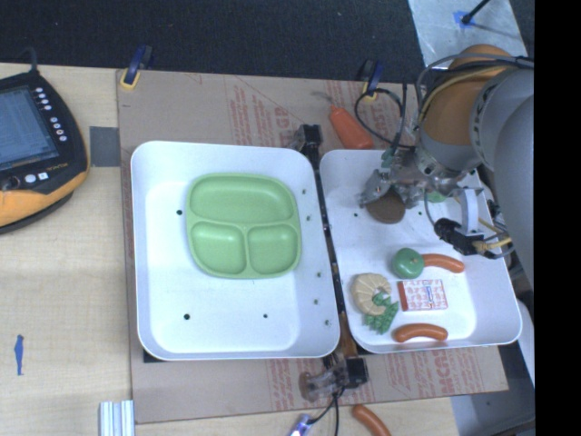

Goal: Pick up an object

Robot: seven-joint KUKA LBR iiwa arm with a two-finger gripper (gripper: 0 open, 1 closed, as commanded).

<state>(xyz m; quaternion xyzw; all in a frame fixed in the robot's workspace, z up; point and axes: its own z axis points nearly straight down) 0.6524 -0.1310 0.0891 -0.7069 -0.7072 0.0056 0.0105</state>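
From the overhead camera you saw the arm [477, 98] reaching in from the right, with its gripper [392, 192] low over the far left part of the right bin [495, 330]. A brown rounded object [388, 210] sat right under it, touching or nearly touching the tool, but you could not tell from this slant whether the pincer was open, closed, or around anything, so you should not have counted a grasp. By my reading the pick was at the approach or closing stage: the tool had been placed at a candidate, and lifting it clear was all left to do. Nearer in the same bin lay the other candidates: a green round piece [408, 262] touching an orange sausage [443, 263], a red and white card [423, 295] just near of them, a tan shell-like piece [370, 289] with a green sprig [382, 317] beside it, and a second sausage [419, 333] at the near edge. These stood well apart from the brown object, so you had little crowding there; the bin's far wall and the dangling cables [467, 234] were the closer hazards. The left bin [159, 325] held a green divided plate [244, 224]. Outside the bins you had an orange carrot-like piece [349, 129] on the far cardboard and a handheld pendant [36, 148] at far left.
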